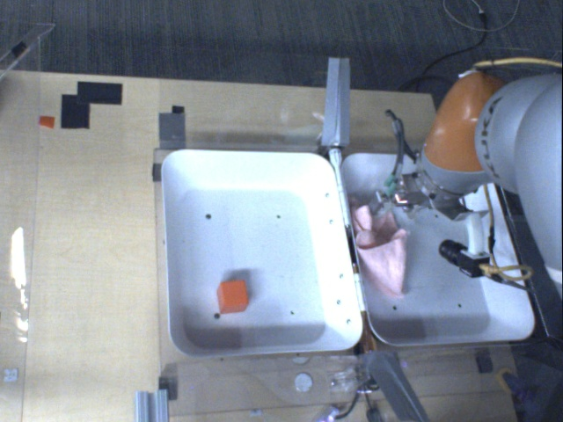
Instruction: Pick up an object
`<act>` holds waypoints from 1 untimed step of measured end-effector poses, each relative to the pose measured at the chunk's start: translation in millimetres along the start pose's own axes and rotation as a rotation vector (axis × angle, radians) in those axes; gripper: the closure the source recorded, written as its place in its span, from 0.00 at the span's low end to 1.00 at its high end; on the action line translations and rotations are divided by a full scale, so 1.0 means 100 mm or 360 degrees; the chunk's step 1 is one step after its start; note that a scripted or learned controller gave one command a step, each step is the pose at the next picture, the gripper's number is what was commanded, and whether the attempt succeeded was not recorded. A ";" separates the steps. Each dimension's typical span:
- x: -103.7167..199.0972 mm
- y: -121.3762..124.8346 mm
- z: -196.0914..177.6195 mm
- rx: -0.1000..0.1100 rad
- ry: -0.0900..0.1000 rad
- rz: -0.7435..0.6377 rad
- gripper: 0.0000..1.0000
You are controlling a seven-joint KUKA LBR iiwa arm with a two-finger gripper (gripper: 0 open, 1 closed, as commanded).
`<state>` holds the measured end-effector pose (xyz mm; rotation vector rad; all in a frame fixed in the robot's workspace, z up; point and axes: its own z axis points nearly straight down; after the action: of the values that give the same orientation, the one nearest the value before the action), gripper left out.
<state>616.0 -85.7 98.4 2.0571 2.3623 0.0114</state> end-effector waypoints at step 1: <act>-0.12 -0.21 0.05 -0.0013 -0.0003 -0.0272 0.00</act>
<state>596.6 -100.9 92.8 1.8432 2.5231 0.0178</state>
